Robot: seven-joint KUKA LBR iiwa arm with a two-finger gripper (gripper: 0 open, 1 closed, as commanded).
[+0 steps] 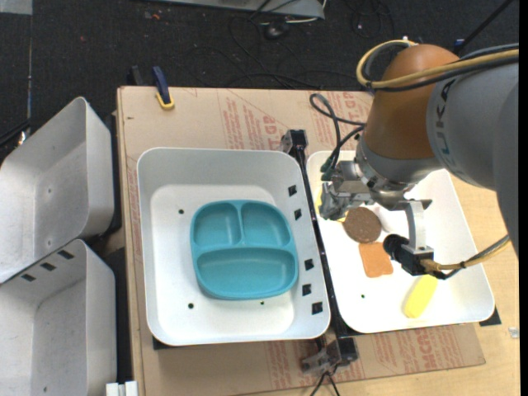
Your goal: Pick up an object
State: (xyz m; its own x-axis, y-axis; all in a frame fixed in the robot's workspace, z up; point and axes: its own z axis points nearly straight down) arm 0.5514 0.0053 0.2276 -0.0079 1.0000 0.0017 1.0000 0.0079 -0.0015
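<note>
Where bins (pixel 157 188) sit, brown bench (pixel 239 114).

brown disc (pixel 362 225) flat | orange slab (pixel 375 260) flat, just below it | yellow piece (pixel 418 296) lying near bin's front; all right bin

A shallow white plastic bin (pixel 157 246) on the left holds a teal three-compartment plastic plate (pixel 244 250) lying flat near its middle. Both bins rest on a brown cardboard sheet (pixel 231 110). A yellow-and-blue clamp (pixel 163 89) grips the sheet's far left edge.
</note>
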